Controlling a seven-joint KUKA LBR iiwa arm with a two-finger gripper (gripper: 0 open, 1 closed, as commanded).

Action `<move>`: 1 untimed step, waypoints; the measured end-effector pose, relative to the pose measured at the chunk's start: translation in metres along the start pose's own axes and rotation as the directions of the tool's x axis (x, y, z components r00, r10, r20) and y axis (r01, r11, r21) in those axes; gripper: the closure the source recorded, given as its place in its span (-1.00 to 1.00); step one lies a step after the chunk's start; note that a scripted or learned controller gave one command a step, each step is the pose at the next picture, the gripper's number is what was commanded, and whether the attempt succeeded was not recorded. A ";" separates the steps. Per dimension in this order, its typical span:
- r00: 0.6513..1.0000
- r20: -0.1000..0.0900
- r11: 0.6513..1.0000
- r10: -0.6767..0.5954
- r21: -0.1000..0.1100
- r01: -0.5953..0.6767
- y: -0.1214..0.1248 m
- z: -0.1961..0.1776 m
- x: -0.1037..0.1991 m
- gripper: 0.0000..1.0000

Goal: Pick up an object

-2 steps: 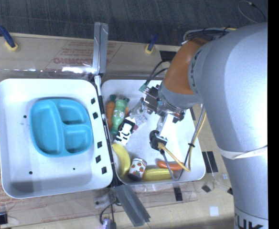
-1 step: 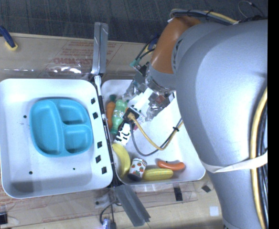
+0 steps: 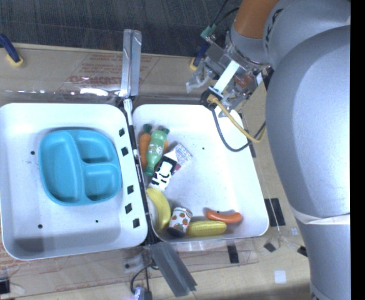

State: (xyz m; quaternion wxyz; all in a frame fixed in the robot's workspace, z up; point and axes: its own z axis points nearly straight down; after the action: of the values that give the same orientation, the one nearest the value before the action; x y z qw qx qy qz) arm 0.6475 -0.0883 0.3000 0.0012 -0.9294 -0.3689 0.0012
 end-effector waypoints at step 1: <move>0.984 0.002 0.984 -0.179 0.003 0.179 -0.013 0.109 -0.002 -1.00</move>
State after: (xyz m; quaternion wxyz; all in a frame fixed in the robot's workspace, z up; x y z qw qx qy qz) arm 0.6364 -0.0798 0.1905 0.0022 -0.8924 -0.4512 0.0024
